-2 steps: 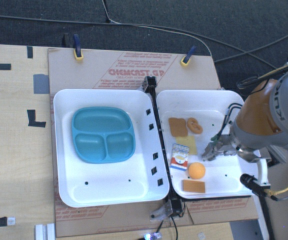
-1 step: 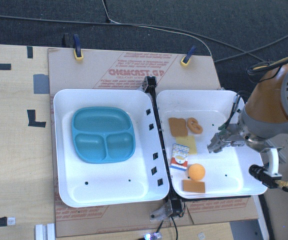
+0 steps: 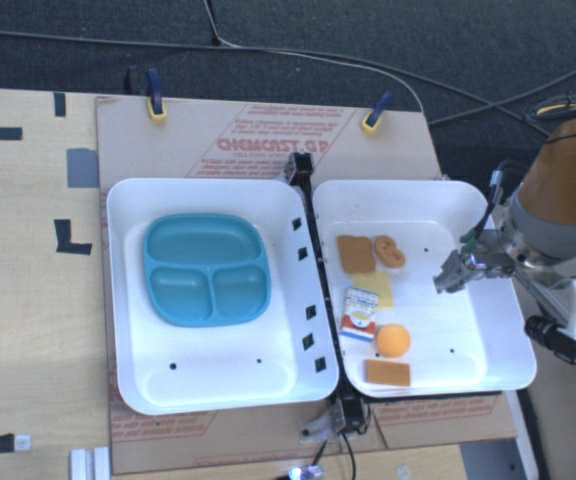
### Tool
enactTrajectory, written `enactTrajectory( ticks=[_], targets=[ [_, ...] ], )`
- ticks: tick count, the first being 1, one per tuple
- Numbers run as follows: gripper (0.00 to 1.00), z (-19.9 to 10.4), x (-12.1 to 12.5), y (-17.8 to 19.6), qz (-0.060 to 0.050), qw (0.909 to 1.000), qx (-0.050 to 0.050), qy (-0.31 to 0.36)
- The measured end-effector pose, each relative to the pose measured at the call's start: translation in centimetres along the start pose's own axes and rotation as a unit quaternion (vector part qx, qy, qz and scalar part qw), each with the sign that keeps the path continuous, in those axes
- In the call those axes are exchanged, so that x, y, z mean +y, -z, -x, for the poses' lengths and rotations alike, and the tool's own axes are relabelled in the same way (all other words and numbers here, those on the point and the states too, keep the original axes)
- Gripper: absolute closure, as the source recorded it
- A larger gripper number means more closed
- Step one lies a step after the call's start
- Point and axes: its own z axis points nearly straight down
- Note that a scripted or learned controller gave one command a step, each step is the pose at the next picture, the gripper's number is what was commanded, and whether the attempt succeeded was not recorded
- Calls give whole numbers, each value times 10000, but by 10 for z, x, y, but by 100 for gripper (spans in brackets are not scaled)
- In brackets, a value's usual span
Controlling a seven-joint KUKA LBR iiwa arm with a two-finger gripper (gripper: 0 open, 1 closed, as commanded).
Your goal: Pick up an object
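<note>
Orange ball (image 3: 393,341) lies in the right bin (image 3: 498,353) among flat food pieces; the tool (image 3: 448,280), whose finger state cannot be told, hangs above bare floor nearby. Centre over the ball before descending.

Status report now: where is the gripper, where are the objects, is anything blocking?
Gripper over right bin, holding nothing. Orange ball and other food items lie left of it. Nothing blocking.

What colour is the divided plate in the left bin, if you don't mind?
Teal blue plate, seen in the camera view.
</note>
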Motion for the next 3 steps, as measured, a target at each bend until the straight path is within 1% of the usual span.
enactTrajectory(
  ticks=[1, 2, 3],
  targets=[
    [100, 0, 1, 13, -18, 10000, 6, 1],
    [100, -55, -1, 21, -21, 10000, 16, 27],
    [100, -107, 11, 18, -29, 10000, 15, 29]
  ],
)
